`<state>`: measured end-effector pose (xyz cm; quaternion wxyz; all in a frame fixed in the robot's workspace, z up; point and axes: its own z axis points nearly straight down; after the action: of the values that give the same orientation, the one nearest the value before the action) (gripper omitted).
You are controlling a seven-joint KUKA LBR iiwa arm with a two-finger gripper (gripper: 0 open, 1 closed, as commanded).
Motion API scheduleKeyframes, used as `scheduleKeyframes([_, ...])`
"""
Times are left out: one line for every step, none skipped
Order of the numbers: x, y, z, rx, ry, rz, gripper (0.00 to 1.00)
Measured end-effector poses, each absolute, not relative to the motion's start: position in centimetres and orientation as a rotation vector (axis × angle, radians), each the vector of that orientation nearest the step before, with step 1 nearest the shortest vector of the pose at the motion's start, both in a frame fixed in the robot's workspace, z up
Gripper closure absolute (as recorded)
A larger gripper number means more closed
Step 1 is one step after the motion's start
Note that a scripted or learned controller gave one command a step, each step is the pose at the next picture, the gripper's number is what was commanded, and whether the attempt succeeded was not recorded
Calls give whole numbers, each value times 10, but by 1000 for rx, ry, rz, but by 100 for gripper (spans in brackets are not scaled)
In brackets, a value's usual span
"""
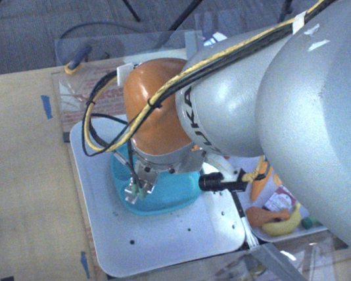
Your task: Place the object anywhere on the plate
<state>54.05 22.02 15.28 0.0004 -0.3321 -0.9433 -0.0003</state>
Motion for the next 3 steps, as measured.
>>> scheduleKeyframes([542,220,163,-1048,-2963,-6,100])
scheduleKeyframes([541,215,132,-1076,-2950,-1,100])
scheduleKeyframes([519,167,168,-408,-3115,-2,100])
